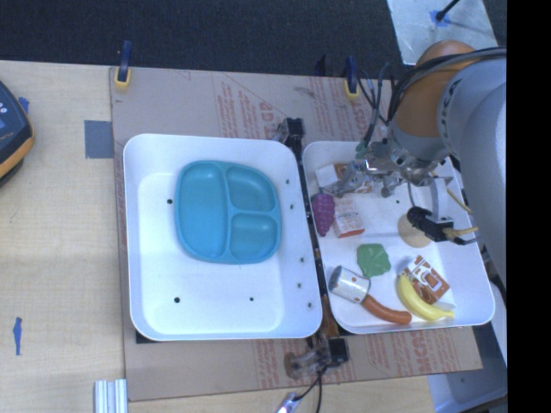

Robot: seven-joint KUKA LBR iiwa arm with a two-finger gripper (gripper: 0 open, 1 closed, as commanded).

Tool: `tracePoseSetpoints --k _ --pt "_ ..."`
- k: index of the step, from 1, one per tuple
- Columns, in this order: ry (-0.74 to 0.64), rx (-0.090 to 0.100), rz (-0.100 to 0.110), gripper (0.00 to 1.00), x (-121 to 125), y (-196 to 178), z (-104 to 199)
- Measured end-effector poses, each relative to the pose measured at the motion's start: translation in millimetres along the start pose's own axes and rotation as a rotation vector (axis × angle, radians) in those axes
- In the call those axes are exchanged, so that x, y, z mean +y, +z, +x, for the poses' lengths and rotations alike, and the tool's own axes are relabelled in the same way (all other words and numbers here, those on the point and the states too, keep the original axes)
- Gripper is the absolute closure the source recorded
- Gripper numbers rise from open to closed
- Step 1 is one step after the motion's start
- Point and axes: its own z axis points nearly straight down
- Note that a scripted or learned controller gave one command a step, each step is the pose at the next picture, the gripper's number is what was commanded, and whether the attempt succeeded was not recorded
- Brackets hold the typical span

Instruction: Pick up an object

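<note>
The right bin (469, 312) holds several small items: a purple grape bunch (322, 212), a small red and white carton (348, 222), a green piece (373, 259), a silver can (347, 284), an orange carrot (386, 311), a yellow banana (421, 303), a red and white packet (427, 279) and a tan round piece (415, 229). My gripper (360, 179) hangs low over the back of this bin, just above the carton and right of the grapes. Nothing is visibly held.
The left bin (146, 308) carries a blue divided plate (228, 211). The grey arm and its orange band (430, 93) cover the right bin's back right corner. Clamps (123, 67) pin the cardboard underlay at the bench's far edge.
</note>
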Motion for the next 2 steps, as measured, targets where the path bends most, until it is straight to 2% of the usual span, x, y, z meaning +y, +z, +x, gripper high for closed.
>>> tracePoseSetpoints --k 1,2 --pt "0.001 -0.004 0.002 0.0 -0.4 -0.1 6.7" --pt "-0.002 0.004 0.005 1.0 -0.7 -10.2 10.8"
